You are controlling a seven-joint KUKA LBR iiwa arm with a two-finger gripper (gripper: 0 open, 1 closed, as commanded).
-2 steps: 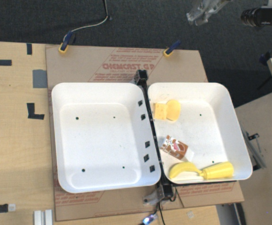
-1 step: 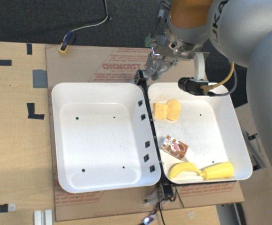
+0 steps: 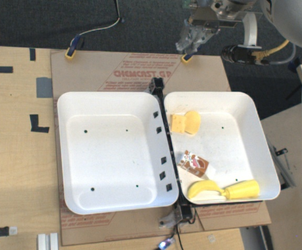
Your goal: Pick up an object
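Camera view: pincer (image 3: 191, 41) hangs at upper frame; its opening I cannot tell, seemingly empty. Descend squarely over the yellow block (image 3: 185, 123).

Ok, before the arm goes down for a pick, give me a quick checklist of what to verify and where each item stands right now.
1. Objects available in the right bin: ok; a yellow wedge-shaped piece, a small brown packet and a banana lie there.
2. Gripper above a target: not ok; it hangs beyond the bins' far edge, over the cardboard sheet.
3. Gripper free of any load: cannot tell, blurred.
4. Packet stands apart from its neighbours: ok.
5. Banana stands apart: not ok; a yellow cylinder-shaped object touches it.
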